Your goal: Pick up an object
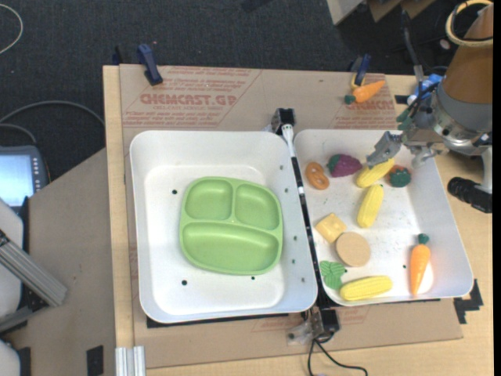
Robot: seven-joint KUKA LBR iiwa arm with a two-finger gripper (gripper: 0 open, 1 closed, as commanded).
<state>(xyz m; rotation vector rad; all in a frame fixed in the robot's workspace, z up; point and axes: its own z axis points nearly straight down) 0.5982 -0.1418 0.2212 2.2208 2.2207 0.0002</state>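
The right bin point(450, 218) holds several toy foods. At its far end lie an orange piece point(317, 175), a purple piece point(343, 164), a yellow piece point(373, 173) and a dark green piece point(400, 177). Nearer are a corn cob point(370, 204), a yellow block point(329, 227), a tan disc point(352, 250), a green leafy piece point(332, 272), another yellow cob point(365, 287) and a carrot point(420, 266). My gripper point(405, 153) hangs over the bin's far right end, open. Its left finger is just above the yellow piece, and the dark green piece sits below the gap. Nothing is held.
The left bin point(149, 210) carries a green divided plate point(231, 225). A small toy carrot point(365, 92) lies on the board behind the right bin, beside a blue clamp point(359, 67). Another blue clamp point(149, 63) is at the back left. The grey arm point(466, 92) fills the right rear.
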